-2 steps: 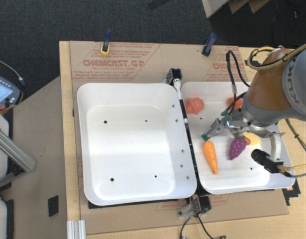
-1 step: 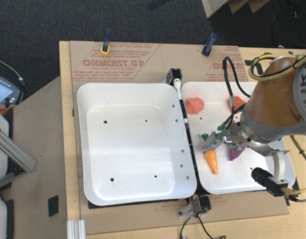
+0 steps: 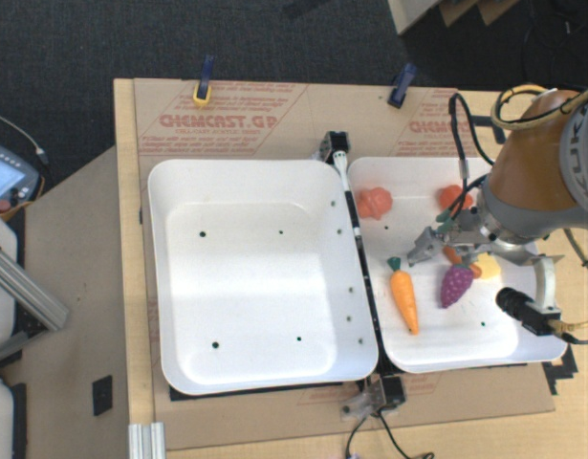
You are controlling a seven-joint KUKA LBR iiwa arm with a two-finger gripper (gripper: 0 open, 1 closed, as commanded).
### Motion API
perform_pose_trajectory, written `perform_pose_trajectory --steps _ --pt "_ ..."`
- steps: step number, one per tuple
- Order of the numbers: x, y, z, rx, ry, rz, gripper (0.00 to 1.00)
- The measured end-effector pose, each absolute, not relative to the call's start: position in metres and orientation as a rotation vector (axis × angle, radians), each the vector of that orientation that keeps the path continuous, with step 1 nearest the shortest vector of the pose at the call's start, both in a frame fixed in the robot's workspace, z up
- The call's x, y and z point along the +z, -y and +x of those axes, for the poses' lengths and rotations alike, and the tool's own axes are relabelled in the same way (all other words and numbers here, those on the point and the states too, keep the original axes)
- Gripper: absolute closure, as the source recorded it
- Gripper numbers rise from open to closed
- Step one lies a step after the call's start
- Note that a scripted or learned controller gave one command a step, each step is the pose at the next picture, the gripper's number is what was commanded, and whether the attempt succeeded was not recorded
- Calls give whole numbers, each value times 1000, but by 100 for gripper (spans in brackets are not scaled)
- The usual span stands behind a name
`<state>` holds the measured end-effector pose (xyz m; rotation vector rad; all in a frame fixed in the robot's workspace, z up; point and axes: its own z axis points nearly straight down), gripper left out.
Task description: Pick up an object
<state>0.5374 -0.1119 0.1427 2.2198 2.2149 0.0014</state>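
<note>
The arm reaches in from the right, wrist bent down, its gripper low, pointing left.

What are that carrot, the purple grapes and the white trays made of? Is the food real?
Probably not real. The carrot looks like moulded plastic: even orange, smooth, with a stubby green top. The purple grapes seem plastic or rubber, one lumpy, uniformly coloured piece. The white trays look like thin formed plastic, glossy with rounded corners, resting on printed cardboard.

Right bin: carrot flat, purple grapes beside it, pink lump at top.
</note>
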Motion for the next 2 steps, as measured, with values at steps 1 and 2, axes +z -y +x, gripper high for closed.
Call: perform_pose_trajectory --steps 1,2 --pt "187 30 477 1 -2233 2218 0" --pt "185 31 552 5 -2220 2215 0"
